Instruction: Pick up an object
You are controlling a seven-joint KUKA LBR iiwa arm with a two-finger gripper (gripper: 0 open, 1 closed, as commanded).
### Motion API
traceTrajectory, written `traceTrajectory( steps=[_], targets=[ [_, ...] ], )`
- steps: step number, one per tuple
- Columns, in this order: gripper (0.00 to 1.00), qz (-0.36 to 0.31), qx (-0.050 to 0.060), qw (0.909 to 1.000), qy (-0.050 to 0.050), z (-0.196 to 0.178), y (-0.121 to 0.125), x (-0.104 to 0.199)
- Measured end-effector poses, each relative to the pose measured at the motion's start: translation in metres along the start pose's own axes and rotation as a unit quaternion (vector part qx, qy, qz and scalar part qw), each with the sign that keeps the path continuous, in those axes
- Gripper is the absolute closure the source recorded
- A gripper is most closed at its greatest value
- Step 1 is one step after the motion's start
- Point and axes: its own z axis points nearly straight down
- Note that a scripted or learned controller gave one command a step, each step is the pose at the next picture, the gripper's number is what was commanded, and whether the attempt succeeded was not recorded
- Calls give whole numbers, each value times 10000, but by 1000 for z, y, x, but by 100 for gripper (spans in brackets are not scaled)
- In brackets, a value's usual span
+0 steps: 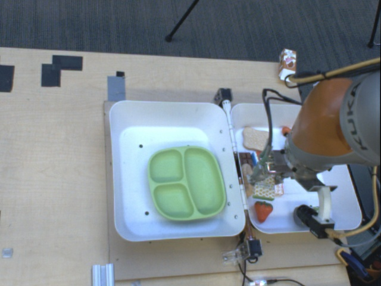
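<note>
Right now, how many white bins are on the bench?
2. The left bin holds a green divided plate. The right bin sits beside it, under the arm, with a strawberry and other small things; some may be hidden.

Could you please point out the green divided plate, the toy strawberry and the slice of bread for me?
green divided plate (187, 183), camera view, on the ridge where its compartments meet.
toy strawberry (263, 210), camera view, on its red body.
slice of bread (255, 139), camera view, on its tan top face.
</note>
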Motion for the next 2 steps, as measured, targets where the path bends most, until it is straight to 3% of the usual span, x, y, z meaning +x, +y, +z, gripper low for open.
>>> traceTrajectory(
  steps=[1,2],
  targets=[
    [100,-2,-1,10000,0,-33,0,69],
    [100,-23,-17,10000,3,-43,2,69]
  ],
)
